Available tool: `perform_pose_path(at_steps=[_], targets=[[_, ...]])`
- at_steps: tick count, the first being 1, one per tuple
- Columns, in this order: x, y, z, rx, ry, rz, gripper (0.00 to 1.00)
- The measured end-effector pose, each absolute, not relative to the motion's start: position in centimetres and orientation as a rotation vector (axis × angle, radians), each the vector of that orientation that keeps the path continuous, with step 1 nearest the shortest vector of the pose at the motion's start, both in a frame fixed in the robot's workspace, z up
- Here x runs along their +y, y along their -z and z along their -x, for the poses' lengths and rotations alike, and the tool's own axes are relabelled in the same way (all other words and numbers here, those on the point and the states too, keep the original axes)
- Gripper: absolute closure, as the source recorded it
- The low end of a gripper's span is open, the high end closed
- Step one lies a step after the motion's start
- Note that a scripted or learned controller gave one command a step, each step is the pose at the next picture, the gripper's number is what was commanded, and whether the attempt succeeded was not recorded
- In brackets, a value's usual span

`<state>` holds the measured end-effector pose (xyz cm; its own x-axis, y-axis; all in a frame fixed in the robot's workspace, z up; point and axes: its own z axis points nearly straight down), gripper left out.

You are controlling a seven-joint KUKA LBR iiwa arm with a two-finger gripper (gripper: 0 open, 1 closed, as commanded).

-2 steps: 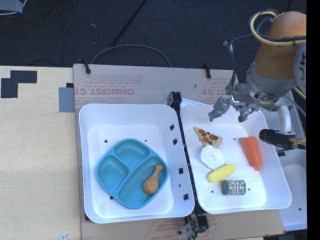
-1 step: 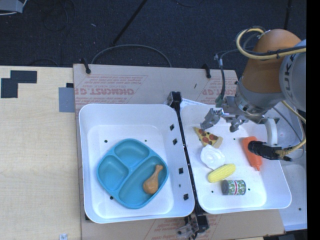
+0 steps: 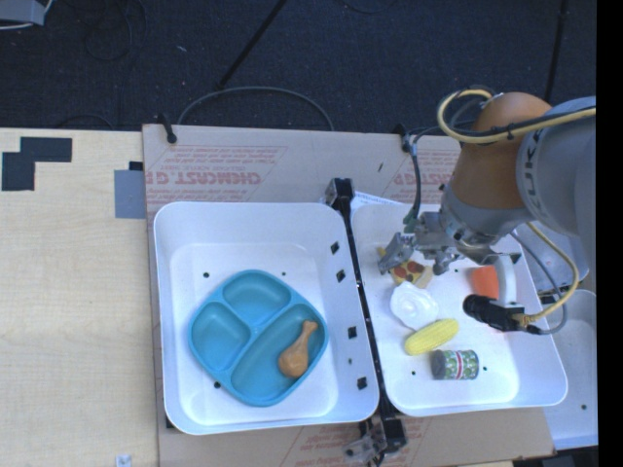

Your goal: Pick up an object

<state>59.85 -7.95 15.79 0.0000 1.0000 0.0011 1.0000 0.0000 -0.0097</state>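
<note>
Two bins (image 3: pixel 175 261) on the tabletop: end effector (image 3: pixel 409 253) low over the right one (grip state unclear), beside corn (image 3: pixel 431 336).

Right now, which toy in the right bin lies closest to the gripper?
The yellow-and-red piece just under the gripper; the white lump, corn and can lie farther toward the front.

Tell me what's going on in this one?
The arm's gripper is down in the right bin, over a small item near its far end. A white object, corn cob, green can and orange piece lie nearby. The left bin holds a blue divided plate with a drumstick.
</note>
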Motion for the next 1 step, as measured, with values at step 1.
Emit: perform_pose_path(at_steps=[1], targets=[[-8.09,-10.22,-58.72,-2.216,-0.008,2.216,0.0]])
